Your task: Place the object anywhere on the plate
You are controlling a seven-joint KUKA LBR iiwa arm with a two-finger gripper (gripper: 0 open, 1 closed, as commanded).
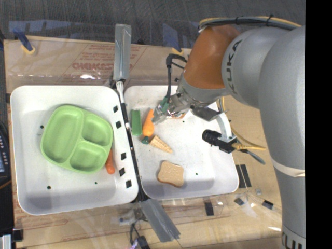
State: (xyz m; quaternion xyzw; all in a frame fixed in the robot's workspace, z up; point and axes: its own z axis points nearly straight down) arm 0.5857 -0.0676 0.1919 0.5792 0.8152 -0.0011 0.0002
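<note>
Task object not identifiable with certainty; candidates sit in the right bin (228, 178). An orange carrot (148, 123) lies near that bin's left wall, tilted, its upper end just under the gripper (162, 109). A green block (136, 122) lies just beside the carrot on its left, upright along the wall. Below the carrot, an ice-cream cone (161, 144) points down-right, touching or nearly touching the carrot's lower end. A slice of toast (170, 174) rests farther down, near the bin's front edge, apart from the cone.

Gripper hangs low over the carrot's top end. Whether it is clenched, released, or grasping anything: cannot tell from this angle.

Green plate (77, 137), three compartments, sits in the left bin (31, 191), slightly tilted in plan. A second small orange piece (110, 162) lies against the plate's lower right rim, outside it.

Arm (249, 61) enters from the right, orange band above the wrist.
</note>
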